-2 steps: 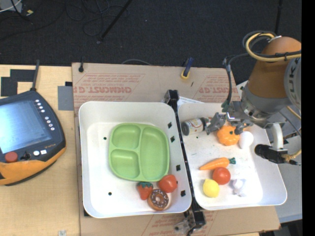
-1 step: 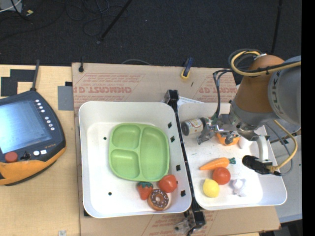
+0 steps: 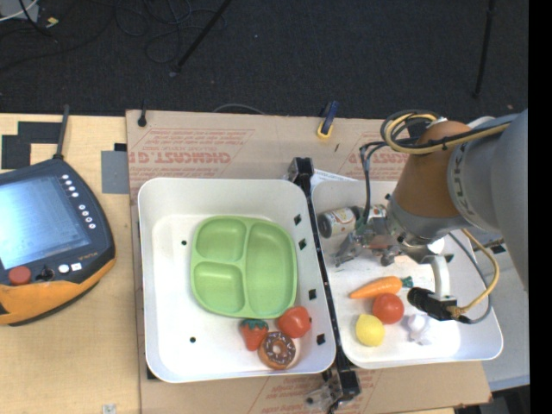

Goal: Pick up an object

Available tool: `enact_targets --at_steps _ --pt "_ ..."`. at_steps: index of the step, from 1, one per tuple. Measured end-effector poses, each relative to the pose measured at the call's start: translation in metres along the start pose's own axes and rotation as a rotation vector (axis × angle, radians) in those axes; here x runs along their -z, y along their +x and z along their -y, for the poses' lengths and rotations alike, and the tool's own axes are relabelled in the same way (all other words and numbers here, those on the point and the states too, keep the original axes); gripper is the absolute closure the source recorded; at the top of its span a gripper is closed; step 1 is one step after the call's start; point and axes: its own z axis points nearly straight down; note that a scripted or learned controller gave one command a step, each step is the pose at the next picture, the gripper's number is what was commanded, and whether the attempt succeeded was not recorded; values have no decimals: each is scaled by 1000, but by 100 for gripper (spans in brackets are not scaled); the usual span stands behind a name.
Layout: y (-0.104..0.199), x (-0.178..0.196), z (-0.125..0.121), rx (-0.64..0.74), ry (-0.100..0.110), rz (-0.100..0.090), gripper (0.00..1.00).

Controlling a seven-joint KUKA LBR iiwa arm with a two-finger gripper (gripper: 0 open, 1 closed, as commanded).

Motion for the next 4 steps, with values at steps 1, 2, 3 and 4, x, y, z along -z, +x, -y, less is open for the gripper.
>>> enact_targets --at_steps 1,2,3,4 --pt "-3 13 0 -7 -1 0 100" --pt "-7 66 10 -8 -9 2 100" --pt "-10 108 8 -3 -9 2 100" --pt "-12 139 8 -2 -9 2 100"
